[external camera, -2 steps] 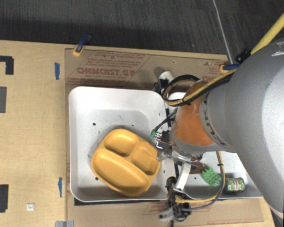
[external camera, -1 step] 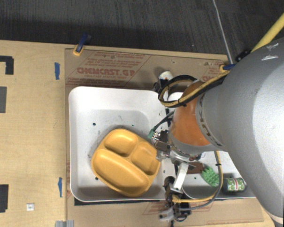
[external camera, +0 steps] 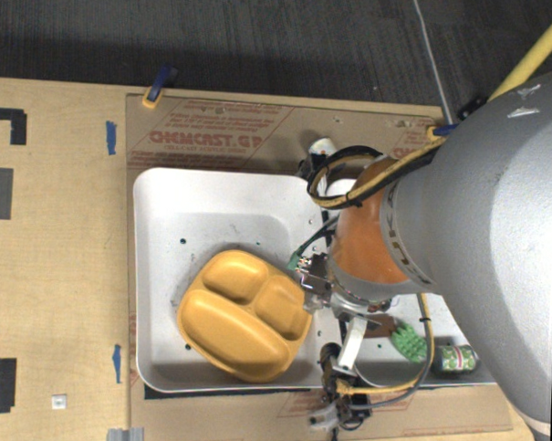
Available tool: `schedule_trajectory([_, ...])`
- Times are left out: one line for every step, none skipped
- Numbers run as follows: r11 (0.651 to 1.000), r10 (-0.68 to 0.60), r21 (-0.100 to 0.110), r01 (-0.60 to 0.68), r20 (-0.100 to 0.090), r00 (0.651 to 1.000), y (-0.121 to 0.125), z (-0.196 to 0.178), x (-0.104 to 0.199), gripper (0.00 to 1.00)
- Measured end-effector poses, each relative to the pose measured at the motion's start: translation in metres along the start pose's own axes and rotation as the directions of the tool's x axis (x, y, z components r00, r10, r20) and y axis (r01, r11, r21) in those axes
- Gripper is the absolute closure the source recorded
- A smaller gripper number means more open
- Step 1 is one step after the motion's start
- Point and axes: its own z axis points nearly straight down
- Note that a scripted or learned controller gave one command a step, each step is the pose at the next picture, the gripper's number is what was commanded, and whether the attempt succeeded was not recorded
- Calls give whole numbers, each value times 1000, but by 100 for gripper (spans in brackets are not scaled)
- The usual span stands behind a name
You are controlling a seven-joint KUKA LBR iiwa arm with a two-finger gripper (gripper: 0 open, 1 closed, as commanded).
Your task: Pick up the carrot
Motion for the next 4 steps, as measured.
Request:
schedule_trajectory([1000,16,-1,-16,0,1000,0,0,1,100])
schedule_trajectory([1000,26,-3,-26,4,1000,0,1,3,100])
schedule_trajectory([1000,14,-3,-14,4,1000,0,1,2,100])
schedule_trajectory([1000,19,-3,-19,4,1000,0,1,2,100])
